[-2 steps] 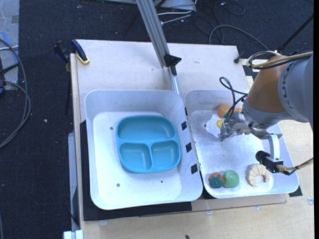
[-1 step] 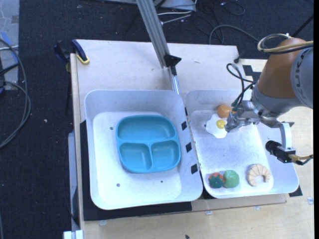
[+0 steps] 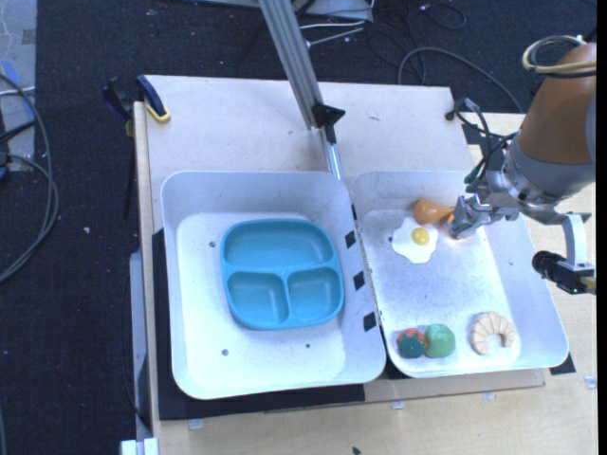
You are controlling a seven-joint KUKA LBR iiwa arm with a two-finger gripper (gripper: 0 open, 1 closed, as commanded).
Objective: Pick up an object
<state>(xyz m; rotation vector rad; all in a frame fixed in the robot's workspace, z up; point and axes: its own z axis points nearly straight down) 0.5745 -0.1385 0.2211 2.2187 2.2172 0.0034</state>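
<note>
Presently the approach step is in hand: the tool (image 3: 462,222) sits low in the right bin (image 3: 531,344), just beside the orange piece (image 3: 430,211) and near the fried egg (image 3: 415,242). Tool state cannot be told. Nothing visibly gripped. Next move, by judgement: centre over the small, rounded orange piece, then close.

Pincer (image 3: 462,224) beside fried egg (image 3: 415,242) (right bin (image 3: 531,282))

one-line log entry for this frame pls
stage: approach | gripper: low in right bin, beside orange toy | fried egg toy: untouched | blue divided plate: left bin
</note>
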